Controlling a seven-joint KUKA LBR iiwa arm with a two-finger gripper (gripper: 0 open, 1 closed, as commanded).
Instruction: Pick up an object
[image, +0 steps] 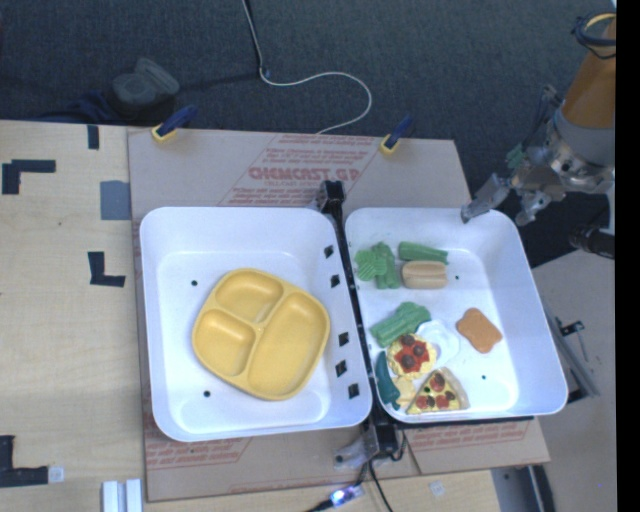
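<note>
Down at the near edge of the right bin (530, 300) sit two pizza slices: one (437, 393) with its point aimed toward the bin's near corner, the other (411, 356) just behind it, touching a small white piece (441, 338). Beside them along the divider lies a teal strip (384, 380). Moving up the bin, an orange patty (479, 330) rests alone toward the right wall, and a green leafy piece (399, 322) sits just left of the white piece. Farther back come three more items: a second green leafy piece (376, 263) by the divider, a green pod (422, 252), and a tan bun (424, 274) touching it. Over in the left bin (170, 300), one yellow plate (262, 332) with three compartments lies flat near the middle. Up at the far right corner, the gripper (502, 200) hangs over the right bin's rim, its two fingers spread apart with nothing between them, well apart from every food piece.
</note>
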